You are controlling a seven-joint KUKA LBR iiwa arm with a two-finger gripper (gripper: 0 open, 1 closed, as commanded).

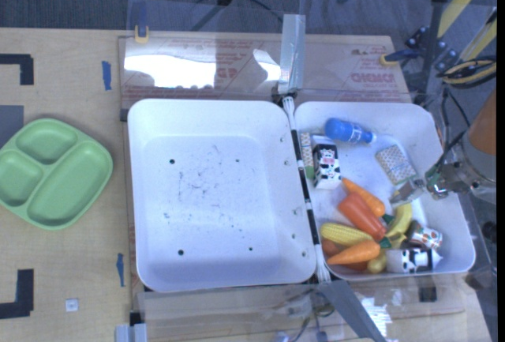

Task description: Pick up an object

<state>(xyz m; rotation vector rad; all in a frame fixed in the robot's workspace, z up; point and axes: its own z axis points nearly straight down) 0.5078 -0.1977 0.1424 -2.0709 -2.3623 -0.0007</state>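
Note:
The right bin [442, 135] holds a jumble of toys. A blue bottle [349, 130] lies at the back, with a cow-patterned box [326, 163] to its left and a silver packet [394, 163] to its right. Two orange carrots [361, 211] [354, 253], a corn cob [345, 234], a yellow banana [401, 219] and a small cow figure [417, 257] crowd the front. My gripper [412, 190] reaches in from the right, low over the bin, just above the banana and right of the upper carrot. Nothing is visibly held.
The left bin [150, 135] has only scuff marks on its floor. A green divided plate [54, 172] lies on the bench far left. A clear plastic wall [237, 64] stands behind both bins. Cables hang at the right by the arm [483, 144].

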